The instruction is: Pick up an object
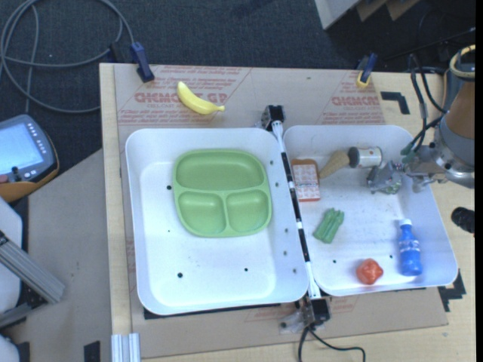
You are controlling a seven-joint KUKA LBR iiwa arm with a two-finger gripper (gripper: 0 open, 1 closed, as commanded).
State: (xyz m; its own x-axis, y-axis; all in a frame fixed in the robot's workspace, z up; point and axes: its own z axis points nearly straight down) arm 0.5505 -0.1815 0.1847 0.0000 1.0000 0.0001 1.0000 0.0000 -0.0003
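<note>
**Pincer low over the right bin's far end, grip unreadable**

Nearest the camera, in the right bin (445, 266): a red tomato-like object (369, 271) by the near rim, and just right of it a blue bottle (409, 249) with a white cap, lying with the cap pointing away. Further in, toward the divider between the bins, a green ridged vegetable piece (329, 225), tilted. Beyond that, against the divider, a small orange-and-white box (306, 180). Right of the box, a tool with a wooden handle and a metal cylinder head (352, 159), lying along the far part of the bin.

Just right of that cylinder head, the pincer (386, 179), low over the bin floor, reached in from the right on the grey arm (460, 130). Cannot tell how far open, nor whether anything is caught; nothing plainly seen between the fingers.

Left of the divider, in the left bin (151, 262): a green three-compartment plate (223, 191), lying flat in the far half.

Farthest off, beyond the left bin on the desk (121, 202): a yellow banana (198, 99), with a blue clamp (141, 61) at the far left corner.
</note>
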